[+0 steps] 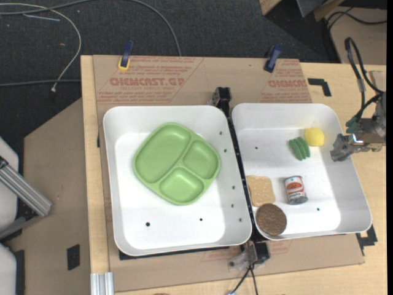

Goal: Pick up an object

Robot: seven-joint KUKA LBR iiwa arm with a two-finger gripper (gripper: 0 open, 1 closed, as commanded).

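Note:
The right bin (344, 183) holds a yellow lemon-like fruit (315, 136), a green ridged piece (299, 148), a small red-and-white can (295, 190), a tan bread slice (261, 190) and a brown round cookie (271, 219). My gripper (342, 147) hangs at the bin's right rim, to the right of the yellow fruit and apart from it. I see nothing held in it.
The left bin (123, 220) bears a green three-compartment plate (177, 163). Blue clamps (126, 51) (273, 58) hold the cardboard sheet at the back. Black clips (221, 96) sit between the bins. Cables run along the right edge (359, 72).

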